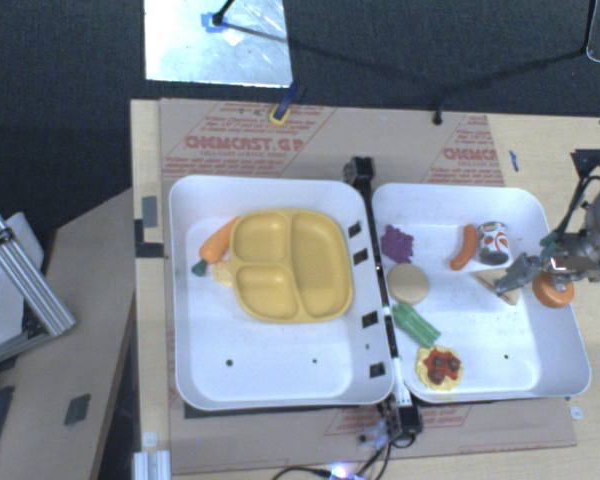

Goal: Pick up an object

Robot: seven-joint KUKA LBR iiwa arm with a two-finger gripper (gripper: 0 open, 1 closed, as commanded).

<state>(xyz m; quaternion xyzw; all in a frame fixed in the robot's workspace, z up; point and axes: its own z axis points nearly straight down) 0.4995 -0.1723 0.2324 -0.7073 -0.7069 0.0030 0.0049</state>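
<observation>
Gripper: the gripper (525, 271) reaches in from the right, low over the right bin's right side, its grey fingers pointing left.
Jaws: whether they are open or closed cannot be told; the tips blur into a pale wedge.
Nearest things: a pale wedge-shaped piece (506, 286) lies right at the fingertips (possibly touching them, the view is too soft to say), and an orange round piece (553, 292) sits just beside the gripper body, on its lower right.
Arm: only the wrist end (590, 253) is visible at the right edge, held nearly level over the bin wall.
Bins: two white bins side by side, the left bin (195, 368) and the right bin (565, 368).
Left bin count: one yellow divided tray (288, 265) and one carrot (218, 241) touching the tray's upper left corner.
Right bin count: one purple cluster (397, 242), one sausage (464, 247), one small can (493, 242) just right of the sausage, one tan disc (410, 284), one green piece (415, 323), one small pizza (439, 366), plus the wedge and the orange round piece.
Spacing: the purple cluster, disc, green piece and pizza run down the bin's left side, well apart from the gripper.
</observation>
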